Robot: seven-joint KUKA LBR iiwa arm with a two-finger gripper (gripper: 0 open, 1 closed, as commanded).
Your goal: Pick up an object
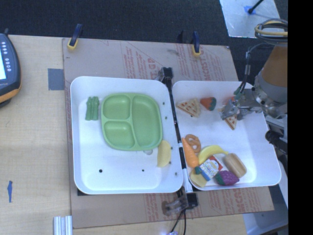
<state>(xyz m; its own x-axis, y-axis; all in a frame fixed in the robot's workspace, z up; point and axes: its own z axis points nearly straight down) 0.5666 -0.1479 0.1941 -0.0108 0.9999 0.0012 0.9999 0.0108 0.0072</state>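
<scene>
Arm point(274, 77) is grey metal with a wide orange band above the wrist. Yellow and black cables loop over its top. The gripper point(234, 109) is small, grey and blocky.

Lighting is bright and even from overhead; the white bins point(78, 131) show mild glare and near-overexposure. Shadows are soft and short. Resolution is low, and small items appear slightly blurred.
</scene>
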